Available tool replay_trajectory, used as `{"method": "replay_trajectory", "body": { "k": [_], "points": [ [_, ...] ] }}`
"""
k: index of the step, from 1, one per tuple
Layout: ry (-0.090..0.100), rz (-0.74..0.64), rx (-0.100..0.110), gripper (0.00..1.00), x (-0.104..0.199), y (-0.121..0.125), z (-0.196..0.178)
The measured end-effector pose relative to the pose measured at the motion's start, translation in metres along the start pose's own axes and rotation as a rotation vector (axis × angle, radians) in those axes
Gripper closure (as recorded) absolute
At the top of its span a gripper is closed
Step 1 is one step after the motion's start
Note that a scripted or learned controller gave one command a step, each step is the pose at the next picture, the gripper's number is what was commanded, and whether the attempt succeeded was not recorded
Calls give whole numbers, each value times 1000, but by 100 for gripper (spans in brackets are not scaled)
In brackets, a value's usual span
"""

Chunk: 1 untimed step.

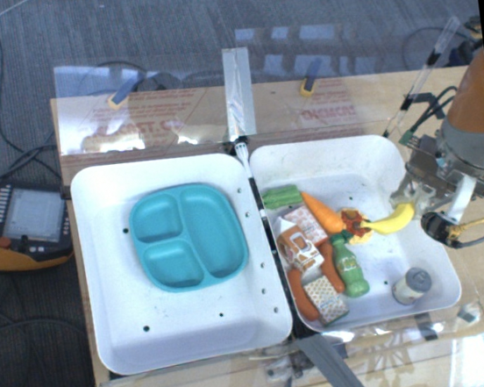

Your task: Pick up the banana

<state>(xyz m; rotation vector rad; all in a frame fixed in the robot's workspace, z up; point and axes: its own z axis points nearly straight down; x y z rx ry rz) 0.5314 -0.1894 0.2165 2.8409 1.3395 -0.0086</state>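
Note:
The yellow banana (389,222) lies across the middle right of the right bin (370,155), curved, with its left end over a small red and yellow toy (353,220). Its right end runs into my gripper (413,203), which reaches in over the bin's right rim. The fingers look shut on that end of the banana. Above it, the grey wrist (451,171) and the orange band sit at the right edge of the view.
The right bin also holds a green block (281,197), a carrot (321,210), a green bottle (350,269), snack boxes (300,244), a red sausage (299,292) and a grey can (411,284). A teal divided plate (187,236) lies in the left bin (118,328).

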Motion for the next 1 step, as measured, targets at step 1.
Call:
{"method": "replay_trajectory", "body": {
  "k": [1],
  "points": [
    [0, -130, 0, 100, 50, -1, 5]
  ]
}}
